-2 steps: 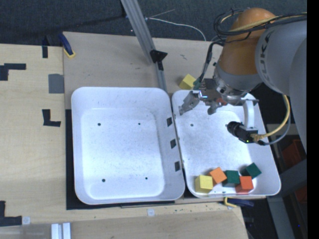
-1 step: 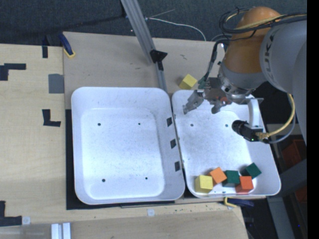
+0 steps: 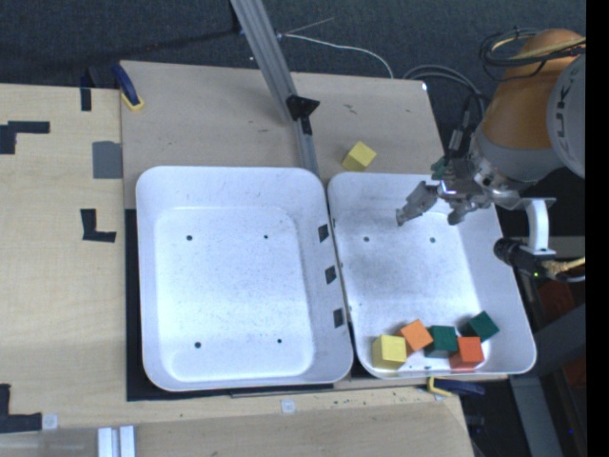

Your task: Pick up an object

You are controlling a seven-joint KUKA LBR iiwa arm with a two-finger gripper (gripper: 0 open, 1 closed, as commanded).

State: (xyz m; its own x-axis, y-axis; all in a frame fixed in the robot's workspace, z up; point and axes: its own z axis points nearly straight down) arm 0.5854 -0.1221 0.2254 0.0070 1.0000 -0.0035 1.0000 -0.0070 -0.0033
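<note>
My gripper (image 3: 436, 210) hangs over the far part of the right bin (image 3: 400, 265), its two grey fingers spread apart with nothing between them. Several small blocks lie bunched at the near edge of that bin: a yellow block (image 3: 389, 350), an orange block (image 3: 416, 334), a green block (image 3: 442, 339), a red-orange block (image 3: 469, 351) and a dark green block (image 3: 483, 327). They sit well below the gripper in the view, apart from it.
The left bin (image 3: 228, 274) sits beside the right one. A yellow block (image 3: 360, 156) rests on the bench beyond the bins. A slanted metal pole (image 3: 271, 60) rises behind them. Cables trail near the arm at the right.
</note>
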